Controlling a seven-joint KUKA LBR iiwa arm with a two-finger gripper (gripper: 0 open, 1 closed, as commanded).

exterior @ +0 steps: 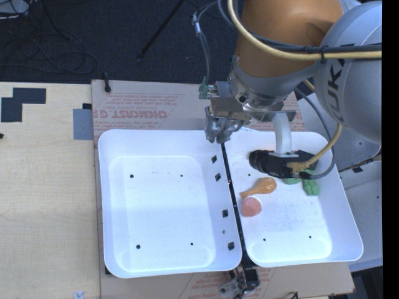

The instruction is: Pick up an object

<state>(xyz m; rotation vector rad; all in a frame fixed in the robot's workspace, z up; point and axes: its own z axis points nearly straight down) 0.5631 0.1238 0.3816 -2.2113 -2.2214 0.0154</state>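
Nearest the camera, 2 shallow white bins sit side by side on a brown cardboard sheet (134, 112) laid on the pale wooden bench (43, 185): the left bin (162, 210) and the right bin (299, 229), their inner rims meeting along a dark seam. In the right bin, close to that seam, lies a flat pink disc (251, 208). Just beyond it is an orange drumstick-shaped toy (259, 187), whose thin end comes down right at the disc's far edge; whether the 2 touch cannot be told. The toy's long axis runs on a slant, the thin end pointing toward the seam and the camera, the rounded thick end pointing away toward the view's right. Farther right, near the bin's right wall, is a small green piece (310, 187), apart from the toy. Beyond all 3, the gripper (218, 132) hangs over the far rim where the 2 bins meet. The toy and the disc lie on the camera side of it and off to the view's right, clear of it, with nothing held. Whether the gripper is open or closed cannot be told from this angle. Behind it rises the grey arm (355, 61) with its orange band.
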